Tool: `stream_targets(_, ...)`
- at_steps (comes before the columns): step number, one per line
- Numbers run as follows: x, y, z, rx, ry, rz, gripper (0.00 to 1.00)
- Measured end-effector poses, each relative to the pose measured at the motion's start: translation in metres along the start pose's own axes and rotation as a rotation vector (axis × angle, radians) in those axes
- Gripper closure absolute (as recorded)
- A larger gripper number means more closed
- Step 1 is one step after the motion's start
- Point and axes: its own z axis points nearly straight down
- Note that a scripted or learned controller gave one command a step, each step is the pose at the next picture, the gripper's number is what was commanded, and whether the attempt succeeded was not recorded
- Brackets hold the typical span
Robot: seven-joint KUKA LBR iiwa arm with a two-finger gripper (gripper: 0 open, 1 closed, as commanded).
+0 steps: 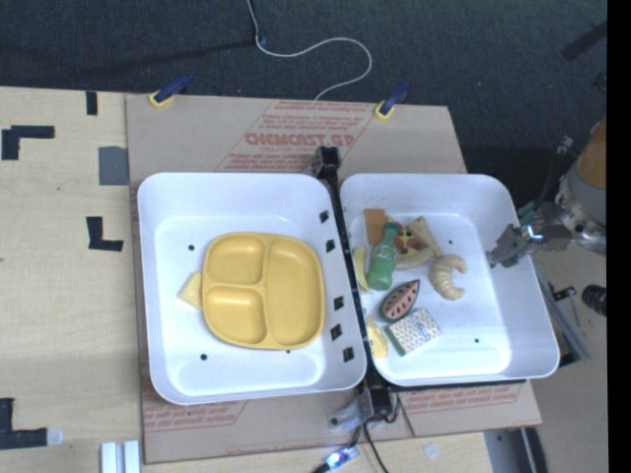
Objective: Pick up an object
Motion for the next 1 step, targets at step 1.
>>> stream_targets(1,0.0496,0.0177,0.0113,0.004,0.003,-0.004,1.0)
